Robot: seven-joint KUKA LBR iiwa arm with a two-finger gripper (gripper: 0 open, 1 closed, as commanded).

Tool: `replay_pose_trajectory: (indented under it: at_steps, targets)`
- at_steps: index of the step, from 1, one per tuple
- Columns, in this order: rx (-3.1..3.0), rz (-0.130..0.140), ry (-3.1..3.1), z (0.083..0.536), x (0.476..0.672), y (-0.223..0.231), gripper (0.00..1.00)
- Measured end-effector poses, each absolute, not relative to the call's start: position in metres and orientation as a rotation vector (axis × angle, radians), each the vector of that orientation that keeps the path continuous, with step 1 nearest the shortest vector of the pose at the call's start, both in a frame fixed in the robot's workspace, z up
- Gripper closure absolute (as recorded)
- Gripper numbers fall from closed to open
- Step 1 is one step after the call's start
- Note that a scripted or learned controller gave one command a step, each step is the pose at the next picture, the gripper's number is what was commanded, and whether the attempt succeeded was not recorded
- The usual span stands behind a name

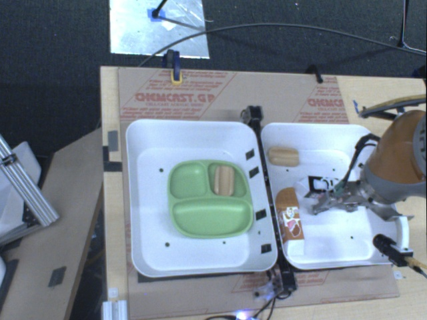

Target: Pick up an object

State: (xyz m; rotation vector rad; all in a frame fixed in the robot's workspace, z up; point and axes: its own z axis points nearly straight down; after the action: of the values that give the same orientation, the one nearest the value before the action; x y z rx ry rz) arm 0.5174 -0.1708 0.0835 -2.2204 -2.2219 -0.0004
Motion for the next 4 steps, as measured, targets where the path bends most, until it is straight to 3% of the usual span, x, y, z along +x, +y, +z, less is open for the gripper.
replay_pose_trajectory:
  at_steps: [1, 3, 4]
  targets:
    - [-2.223, -0.002, -2.222, 0.095, 0.518, -0.171, 1.0]
    - [-2.222, -0.006, -2.231, 0.204, 0.514, -0.176, 1.0]
    - [-2.219, -0.003, -2.23, 0.235, 0.516, -0.177, 1.0]
